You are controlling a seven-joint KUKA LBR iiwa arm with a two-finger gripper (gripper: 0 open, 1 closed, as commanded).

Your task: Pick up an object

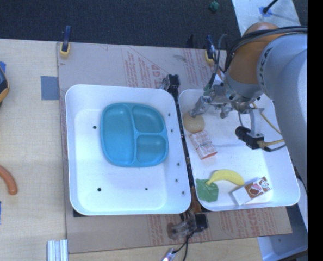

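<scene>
one fixed camera above bench, slanted down, both bins (74, 145) framed

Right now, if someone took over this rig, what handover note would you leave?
Gripper: low in the right bin, at its far left corner, just above the cookie; nothing seen held.
Right bin also holds a packet, banana, green toy and carton.
Left bin: blue plate.
Done: nothing lifted.
Left: grasp and lift one object.
</scene>
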